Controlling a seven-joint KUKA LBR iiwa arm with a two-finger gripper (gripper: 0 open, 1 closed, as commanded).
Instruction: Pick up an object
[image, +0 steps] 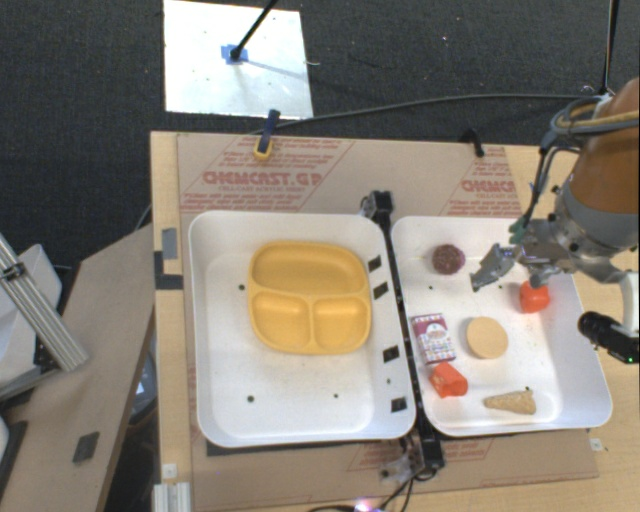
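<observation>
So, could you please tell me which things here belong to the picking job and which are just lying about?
Part of the job:
gripper, over the right bin
dark red round piece
orange-red piece by the gripper
tan disc
small patterned box
red block
tan wedge

Lying about:
yellow divided tray in the left bin
blue and yellow clamp
white sheet

Robotics lab — cardboard-covered bench, two white bins, aluminium framing, cables

The two bins looked like smooth white plastic, the divided tray like matt yellow plastic. The bench was printed brown cardboard at twelve o'clock; the gripper looked dull grey metal.
</observation>
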